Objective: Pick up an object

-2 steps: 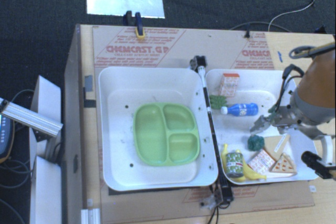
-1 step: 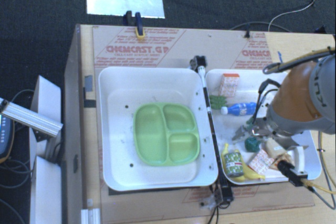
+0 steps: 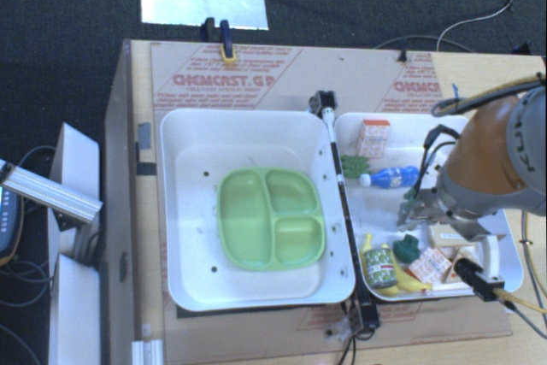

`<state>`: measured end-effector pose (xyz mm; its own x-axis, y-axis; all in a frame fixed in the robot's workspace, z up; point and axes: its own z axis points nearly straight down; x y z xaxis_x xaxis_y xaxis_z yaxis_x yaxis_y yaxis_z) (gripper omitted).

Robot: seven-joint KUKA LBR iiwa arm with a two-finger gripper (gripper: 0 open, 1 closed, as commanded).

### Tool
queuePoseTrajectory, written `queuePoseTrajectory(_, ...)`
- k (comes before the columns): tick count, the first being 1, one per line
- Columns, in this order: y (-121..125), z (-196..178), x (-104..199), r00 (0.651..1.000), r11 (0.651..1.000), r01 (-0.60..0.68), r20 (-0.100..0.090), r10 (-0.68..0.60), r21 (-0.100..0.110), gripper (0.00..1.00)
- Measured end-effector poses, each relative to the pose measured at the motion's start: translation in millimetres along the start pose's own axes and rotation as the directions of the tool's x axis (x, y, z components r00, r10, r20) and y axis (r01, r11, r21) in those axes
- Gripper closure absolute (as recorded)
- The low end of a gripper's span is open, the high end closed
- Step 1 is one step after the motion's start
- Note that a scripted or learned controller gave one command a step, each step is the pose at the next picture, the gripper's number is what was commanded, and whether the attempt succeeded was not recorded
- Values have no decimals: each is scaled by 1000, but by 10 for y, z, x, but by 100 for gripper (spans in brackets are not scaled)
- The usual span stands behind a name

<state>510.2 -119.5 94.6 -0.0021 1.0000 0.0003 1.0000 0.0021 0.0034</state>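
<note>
Yellow banana (image 3: 402,286) and green-labelled bottle (image 3: 379,262) crowd the right bin's (image 3: 389,122) 6 o'clock edge.

Above them the hand (image 3: 414,216) hangs low at the bin's centre, its grip too hidden to tell, just over a dark green toy (image 3: 407,247); a blue bottle (image 3: 390,178) lies at 11 o'clock of it, a small carton (image 3: 373,137) at 12. Judging by this, the reach-down step is under way; next comes closing on one item and lifting. The left bin (image 3: 184,141) holds a green divided plate (image 3: 272,218).

Right bin (image 3: 513,273) contents: small carton (image 3: 373,137), blue bottle (image 3: 391,177) on its side, green bottle (image 3: 379,261), banana (image 3: 402,287), snack packet (image 3: 432,266)
</note>
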Motion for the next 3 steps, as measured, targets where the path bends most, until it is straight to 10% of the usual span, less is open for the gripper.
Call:
queuePoseTrajectory(1, -1, 1, 1, 1000, 1000, 0, 0, 0, 0, 0)
queuePoseTrajectory(3, 1395, 155, -633, 1000, 999, 4, -7, -4, 35, 0)
